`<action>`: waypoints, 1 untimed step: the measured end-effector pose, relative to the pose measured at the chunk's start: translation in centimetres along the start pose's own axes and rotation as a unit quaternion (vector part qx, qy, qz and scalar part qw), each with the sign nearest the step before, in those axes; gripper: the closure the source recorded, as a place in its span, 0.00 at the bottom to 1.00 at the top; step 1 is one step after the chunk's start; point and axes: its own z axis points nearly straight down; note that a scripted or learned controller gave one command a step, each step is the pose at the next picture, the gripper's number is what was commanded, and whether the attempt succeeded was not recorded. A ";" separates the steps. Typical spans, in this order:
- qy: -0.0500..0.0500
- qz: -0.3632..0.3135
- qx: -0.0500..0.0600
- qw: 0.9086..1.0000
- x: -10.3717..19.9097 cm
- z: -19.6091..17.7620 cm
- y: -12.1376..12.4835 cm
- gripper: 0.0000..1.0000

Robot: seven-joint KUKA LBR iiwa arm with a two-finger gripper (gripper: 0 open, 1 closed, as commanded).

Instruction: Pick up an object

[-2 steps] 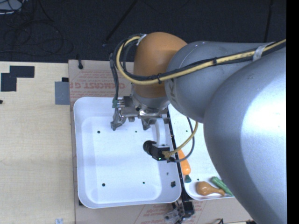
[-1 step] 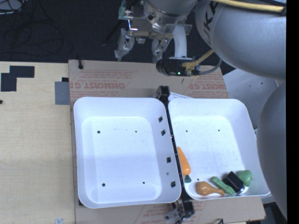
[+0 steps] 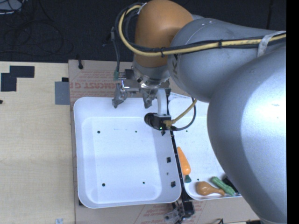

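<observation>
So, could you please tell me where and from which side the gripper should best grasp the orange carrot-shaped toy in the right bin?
Grip the orange carrot-shaped toy across its thicker middle, coming straight down from above. It lies flat and slender beside the divider wall of the right white bin, so close the fingers across its narrow width, minding that wall.

A single fixed camera looked down at a slant from above the left white bin (image 3: 88, 171), fairly close. The grey arm (image 3: 243, 92) entered from the right of that bin, looming nearest the lens.
</observation>
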 end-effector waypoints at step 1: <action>0.002 0.001 -0.006 1.000 -4.0 16.2 0.4 0.00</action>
